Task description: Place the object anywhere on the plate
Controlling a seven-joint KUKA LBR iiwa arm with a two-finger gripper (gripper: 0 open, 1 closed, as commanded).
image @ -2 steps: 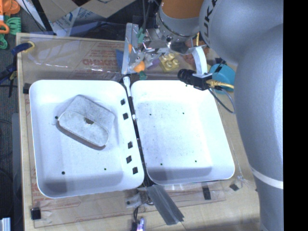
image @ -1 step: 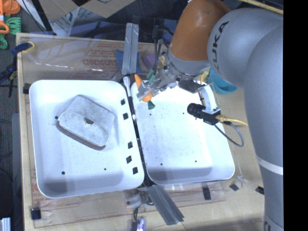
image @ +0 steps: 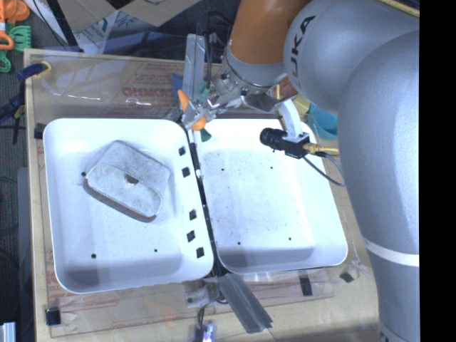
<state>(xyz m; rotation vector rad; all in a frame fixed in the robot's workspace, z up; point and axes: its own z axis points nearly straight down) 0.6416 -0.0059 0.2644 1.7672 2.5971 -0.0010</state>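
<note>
While hovering at the far end of the divider between the bins, the end effector point(image: 198, 116) is sitting well apart from the plate point(image: 128, 179).
Plate is lying near-left of it in the left bin point(image: 68, 262), long axis running far-left to near-right. Something small and orange-green point(image: 192, 112) is showing at the tips; can't tell if it's gripped.

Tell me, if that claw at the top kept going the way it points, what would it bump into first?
The gripper points down at the seam between the bins, so it would probably meet the left bin's rim near the top corner first, though depth is unclear.
</note>
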